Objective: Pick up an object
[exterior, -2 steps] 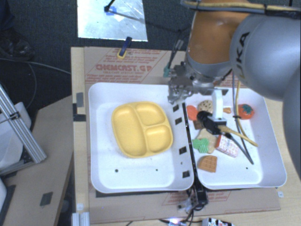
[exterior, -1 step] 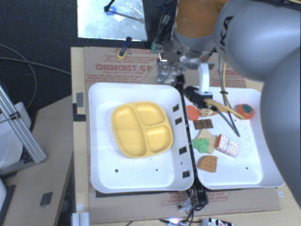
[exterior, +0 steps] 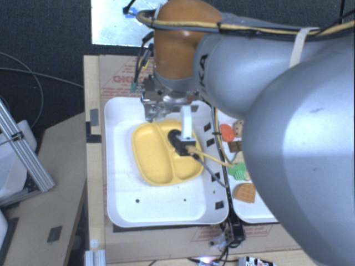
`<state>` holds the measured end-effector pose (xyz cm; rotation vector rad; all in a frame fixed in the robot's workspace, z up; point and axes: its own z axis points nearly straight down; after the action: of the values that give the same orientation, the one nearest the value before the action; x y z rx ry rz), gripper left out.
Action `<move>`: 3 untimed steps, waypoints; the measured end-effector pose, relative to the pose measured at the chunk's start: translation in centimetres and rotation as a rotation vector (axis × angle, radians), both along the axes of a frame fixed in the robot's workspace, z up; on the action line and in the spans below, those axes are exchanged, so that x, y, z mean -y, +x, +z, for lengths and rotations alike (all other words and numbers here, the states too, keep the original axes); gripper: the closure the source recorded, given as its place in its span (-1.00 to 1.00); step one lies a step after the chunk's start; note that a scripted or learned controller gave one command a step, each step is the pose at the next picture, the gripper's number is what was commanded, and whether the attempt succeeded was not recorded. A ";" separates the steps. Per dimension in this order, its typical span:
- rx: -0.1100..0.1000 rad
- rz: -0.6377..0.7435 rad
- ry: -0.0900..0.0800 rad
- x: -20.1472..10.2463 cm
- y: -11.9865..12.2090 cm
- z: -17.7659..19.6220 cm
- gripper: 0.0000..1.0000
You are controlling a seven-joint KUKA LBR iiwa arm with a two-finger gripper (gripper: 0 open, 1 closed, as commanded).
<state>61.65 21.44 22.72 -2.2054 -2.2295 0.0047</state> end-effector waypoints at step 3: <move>0.012 0.004 0.002 -1.8 -9.7 19.3 1.00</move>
<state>51.98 23.23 41.99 -2.2066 -2.2388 -0.0104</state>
